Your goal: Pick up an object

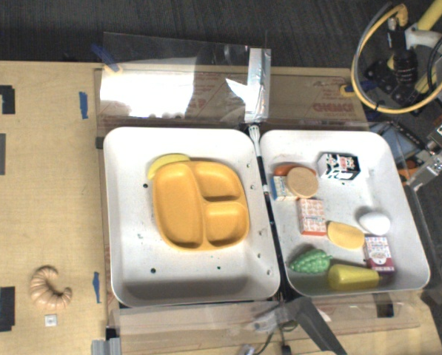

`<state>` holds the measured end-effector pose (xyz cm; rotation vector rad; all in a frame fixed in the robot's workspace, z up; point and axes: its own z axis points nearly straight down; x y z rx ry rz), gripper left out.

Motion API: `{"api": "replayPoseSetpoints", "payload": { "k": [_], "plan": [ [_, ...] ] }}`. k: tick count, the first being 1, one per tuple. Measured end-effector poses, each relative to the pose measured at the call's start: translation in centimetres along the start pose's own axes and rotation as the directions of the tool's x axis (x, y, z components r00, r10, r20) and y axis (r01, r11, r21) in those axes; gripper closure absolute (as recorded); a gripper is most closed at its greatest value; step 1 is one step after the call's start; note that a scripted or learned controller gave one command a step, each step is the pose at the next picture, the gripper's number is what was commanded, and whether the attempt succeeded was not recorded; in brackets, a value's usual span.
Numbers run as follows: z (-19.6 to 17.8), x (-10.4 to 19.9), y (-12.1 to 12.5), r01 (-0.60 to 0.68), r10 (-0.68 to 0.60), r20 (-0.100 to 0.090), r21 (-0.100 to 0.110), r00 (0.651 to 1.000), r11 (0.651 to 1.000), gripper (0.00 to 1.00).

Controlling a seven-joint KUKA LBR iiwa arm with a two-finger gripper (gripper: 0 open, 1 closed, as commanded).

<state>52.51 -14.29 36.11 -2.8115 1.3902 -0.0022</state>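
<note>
White egg point(374, 221) lies nearest the pincer point(433, 163), whose state I cannot tell; the approach seems unstarted, so next reach over it and descend.

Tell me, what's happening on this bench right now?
Nothing is being handled at this moment. Two white bins sit side by side. The left bin holds a yellow divided tray. The right bin holds small toy foods, among them a green bunch, a white egg and small cartons. A croissant lies on the bench outside the bins.
</note>
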Motion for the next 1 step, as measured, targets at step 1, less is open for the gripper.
{"api": "replayPoseSetpoints", "payload": {
  "k": [1],
  "plan": [
    [-1.80, 0.27, -0.62, 0.214, -0.214, -0.001, 0.000, 0.977, 0.977, 1.00]
  ]
}}
